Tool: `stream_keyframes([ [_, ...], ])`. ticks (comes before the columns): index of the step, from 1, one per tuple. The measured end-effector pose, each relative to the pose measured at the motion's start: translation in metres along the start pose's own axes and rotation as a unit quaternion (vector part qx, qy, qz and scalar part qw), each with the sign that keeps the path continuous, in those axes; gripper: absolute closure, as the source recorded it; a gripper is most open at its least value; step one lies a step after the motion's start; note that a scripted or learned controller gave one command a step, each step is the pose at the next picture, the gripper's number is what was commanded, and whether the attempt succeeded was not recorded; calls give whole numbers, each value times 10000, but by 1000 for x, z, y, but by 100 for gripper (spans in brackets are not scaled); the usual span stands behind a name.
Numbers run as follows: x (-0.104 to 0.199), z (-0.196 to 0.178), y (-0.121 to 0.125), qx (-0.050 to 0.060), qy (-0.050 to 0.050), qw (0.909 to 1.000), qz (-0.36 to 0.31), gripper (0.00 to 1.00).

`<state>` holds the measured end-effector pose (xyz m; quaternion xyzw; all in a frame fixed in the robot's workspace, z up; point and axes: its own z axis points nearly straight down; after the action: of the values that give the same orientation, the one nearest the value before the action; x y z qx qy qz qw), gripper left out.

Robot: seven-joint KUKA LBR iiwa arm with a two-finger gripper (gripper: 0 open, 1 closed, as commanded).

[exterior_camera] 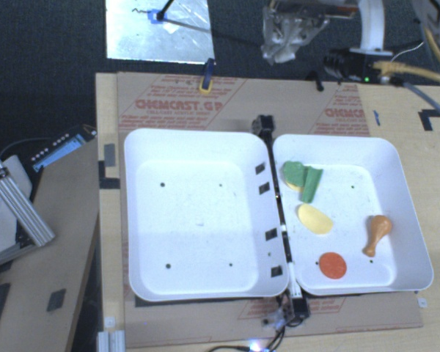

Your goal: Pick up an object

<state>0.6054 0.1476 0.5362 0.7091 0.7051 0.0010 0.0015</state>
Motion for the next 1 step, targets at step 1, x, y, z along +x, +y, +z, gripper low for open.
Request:
stream_keyframes([
  [1,-91,24,-42,25,-4,10000,8,100],
])
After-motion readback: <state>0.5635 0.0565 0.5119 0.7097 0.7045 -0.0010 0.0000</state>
